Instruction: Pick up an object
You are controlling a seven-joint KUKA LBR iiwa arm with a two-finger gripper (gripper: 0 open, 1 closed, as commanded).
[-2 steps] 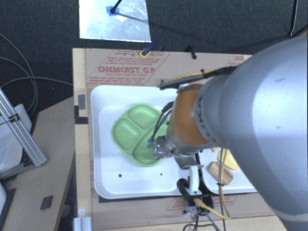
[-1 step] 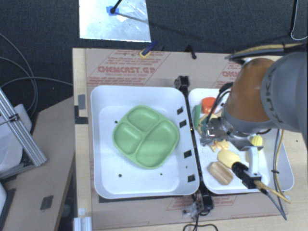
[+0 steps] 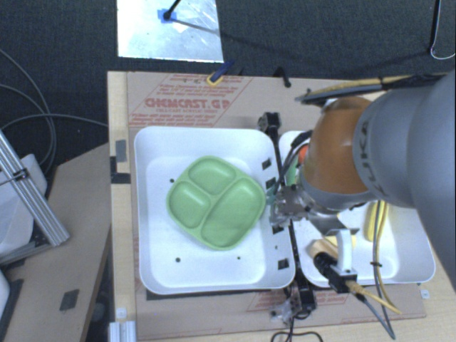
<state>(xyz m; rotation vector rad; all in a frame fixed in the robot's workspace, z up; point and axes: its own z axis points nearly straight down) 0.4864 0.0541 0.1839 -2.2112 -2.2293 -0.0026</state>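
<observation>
Status: the pick is not done. Nothing shows as lifted or held.

Arm: the arm [image 3: 399,148] reaches in over the right bin [image 3: 420,262], and its orange band [image 3: 335,155] sits directly above the wrist. The gripper [image 3: 286,209] hangs low over the seam where the two bins meet. The wrist body covers most of it, so you cannot tell whether it is wide, narrow or closed on anything. Treat its state as unconfirmed.

Candidate objects:
- A green divided plate [image 3: 216,201] lies flat on the floor of the left bin [image 3: 153,262]. It is just beside the gripper, on the side away from the arm, and its nearest rim is close to the tool. No contact can be made out. It looks level and seated, not raised.
- A yellow object [image 3: 377,223] lies in the right bin, on the arm's side of the gripper and partly hidden by the wrist. Its form is not clear enough to name.
- A smaller pale piece [image 3: 322,249] lies in the same bin, near the gripper and towards the bench's front edge. It is also unidentified.

Judgement: you are at the approach stage. Choosing a target, closing on it and lifting it clear of the bin floor all remain. The plate's broad, shallow shape probably leaves only its rim to grasp.
</observation>
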